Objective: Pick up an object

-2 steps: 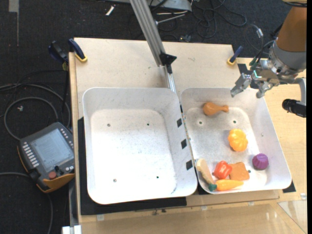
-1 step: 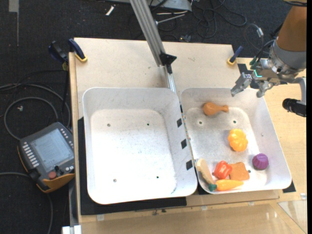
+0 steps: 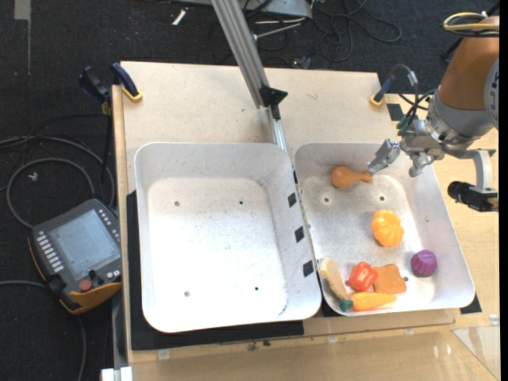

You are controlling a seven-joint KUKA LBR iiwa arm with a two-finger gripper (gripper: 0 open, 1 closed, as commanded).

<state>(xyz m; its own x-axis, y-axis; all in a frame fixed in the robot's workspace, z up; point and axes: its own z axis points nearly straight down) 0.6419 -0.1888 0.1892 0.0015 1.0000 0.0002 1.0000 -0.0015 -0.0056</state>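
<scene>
My gripper (image 3: 401, 159) hangs open over the far right part of the right bin (image 3: 444, 213), its two fingers spread apart with nothing between them. Just left of the left finger lies a brown drumstick-shaped toy (image 3: 348, 177). Nearer the front sit a yellow pepper (image 3: 386, 228), a purple round toy (image 3: 424, 263), a red pepper (image 3: 362, 276), an orange-brown block (image 3: 390, 279), a carrot (image 3: 371, 300) and a pale stick-shaped piece (image 3: 333, 276).
The left bin (image 3: 159, 173) stands beside the right one, the two sharing a divider edge. A slanted metal rail (image 3: 246, 50) runs down to that edge at the back. Clamps (image 3: 125, 82) sit at the bench's far corners. A teach pendant (image 3: 75, 248) lies off the bench at left.
</scene>
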